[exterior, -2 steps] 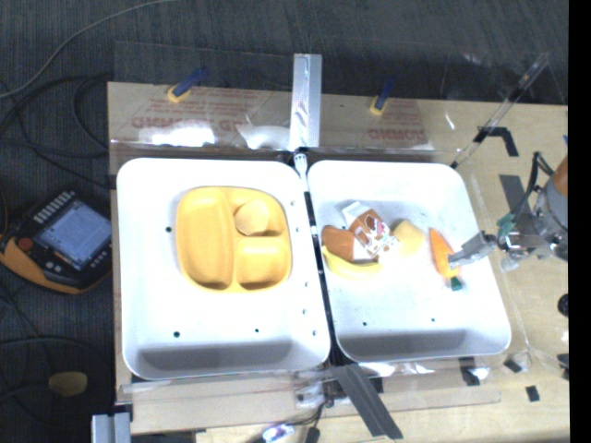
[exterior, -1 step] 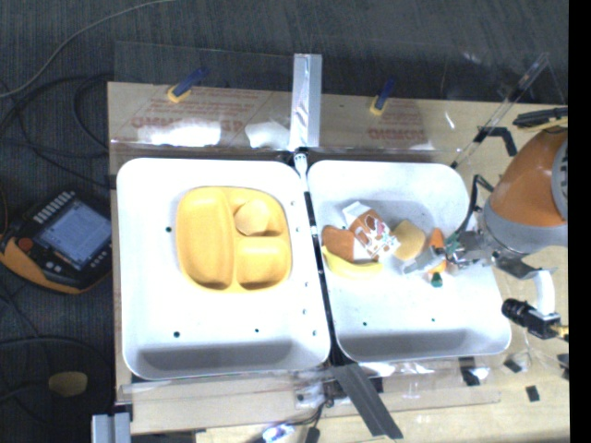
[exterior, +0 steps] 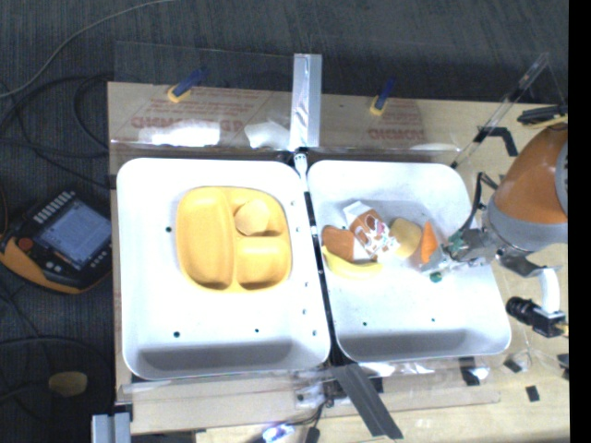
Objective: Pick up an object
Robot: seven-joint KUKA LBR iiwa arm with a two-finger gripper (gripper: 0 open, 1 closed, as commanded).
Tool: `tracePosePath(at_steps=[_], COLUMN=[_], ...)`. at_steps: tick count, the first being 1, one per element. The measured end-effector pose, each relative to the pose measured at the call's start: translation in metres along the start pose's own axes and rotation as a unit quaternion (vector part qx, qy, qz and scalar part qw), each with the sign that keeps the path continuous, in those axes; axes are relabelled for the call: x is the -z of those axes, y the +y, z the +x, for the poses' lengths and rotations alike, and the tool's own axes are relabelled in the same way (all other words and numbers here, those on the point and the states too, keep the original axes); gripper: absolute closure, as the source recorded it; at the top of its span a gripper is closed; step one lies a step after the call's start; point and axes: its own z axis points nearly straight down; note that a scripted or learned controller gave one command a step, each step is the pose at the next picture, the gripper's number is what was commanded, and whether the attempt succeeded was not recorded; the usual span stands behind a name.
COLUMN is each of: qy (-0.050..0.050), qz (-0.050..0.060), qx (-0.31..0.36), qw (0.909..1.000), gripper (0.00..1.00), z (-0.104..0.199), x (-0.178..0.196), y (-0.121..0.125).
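Beside the right bin's far-right wall, the gripper sat low over the white floor, and whether the claw was spread or pressed together could not be told, since its tip was small and blurred, with only a green speck showing at its lower end. Just to the claw's left stood an orange carrot-shaped piece, its long axis running nearly up and down in the view, tilted a little. Further left of the claw lay a tan rounded piece, then a white packet with red print, and beyond it a brown oval piece resting on a yellow banana whose long axis ran left to right. These things overlapped, so their edges were hard to separate. Well to the claw's left, the left bin held a yellow divided tray with a tan ball in its upper compartment. The arm was cut off at the right.
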Motion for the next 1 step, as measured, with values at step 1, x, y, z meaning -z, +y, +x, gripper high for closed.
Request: tracePosePath(at_steps=[1], qy=[-0.004], qz=[0.001], qx=[0.181], qw=[0.9835], gripper=[1.00], z=[0.0174], x=[0.0842], y=[0.0227])
